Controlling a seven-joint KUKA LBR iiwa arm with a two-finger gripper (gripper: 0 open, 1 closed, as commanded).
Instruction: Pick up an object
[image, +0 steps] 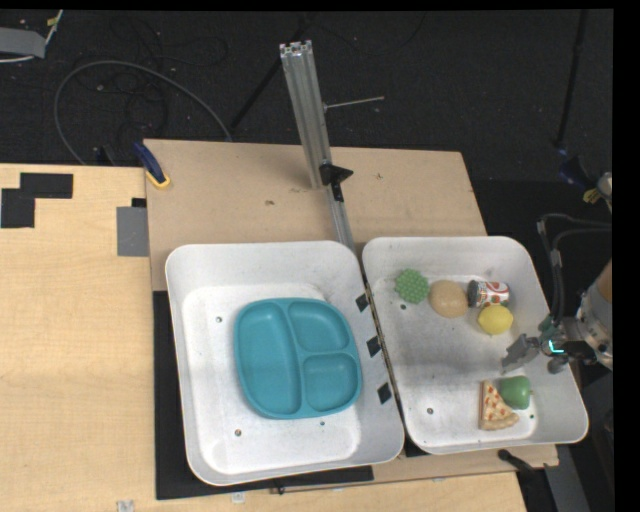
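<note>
The gripper (538, 352) hangs over the right edge of the right white bin (440, 400). It reaches in from the right side. Its dark fingers look a little spread, with nothing between them, so it is open and holds no toy.

The closest thing is the small round green toy (517, 390). It sits just below the gripper and a tiny bit to the left, and the two do not touch. A flat pizza slice toy (494, 406) lies right next to the green one, on the far side from the gripper, and touches it.

The round yellow ball toy (495, 320) sits a little up and to the left of the gripper. A small red and white can (490, 293) lies on its side past the ball. A tan round toy (448, 299) and a bumpy green toy (411, 286) are farther left.

I think the green toy is the easy pick. The gripper needs to go down and a bit toward it. It may bump the pizza slice.

The blue plastic tray (297, 356) is far to the left, in the left white bin (200, 300).
</note>
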